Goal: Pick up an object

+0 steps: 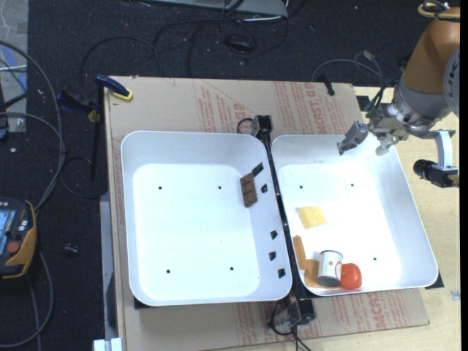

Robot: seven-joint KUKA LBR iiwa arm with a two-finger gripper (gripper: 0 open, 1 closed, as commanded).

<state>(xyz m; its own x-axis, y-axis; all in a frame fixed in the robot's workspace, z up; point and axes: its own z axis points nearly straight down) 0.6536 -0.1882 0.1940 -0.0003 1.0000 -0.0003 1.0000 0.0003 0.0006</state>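
My gripper (363, 145) hangs over the far right corner of the right bin (419, 225), open, with nothing between its fingers. Well in front of it a flat yellow square (311, 216) lies on the bin floor. At the near edge of that bin a white cup (329, 267) lies next to a red ball (352, 276) and an orange stick (300, 257). A brown block (249, 191) rests against the right wall of the left bin (126, 196), with a small dark piece (257, 171) just behind it.
A black divider with clips (272, 196) runs between the two bins. Both bins sit on a cardboard sheet (190, 101). Cables and a blue-yellow clamp (113, 88) lie beyond the far left corner.
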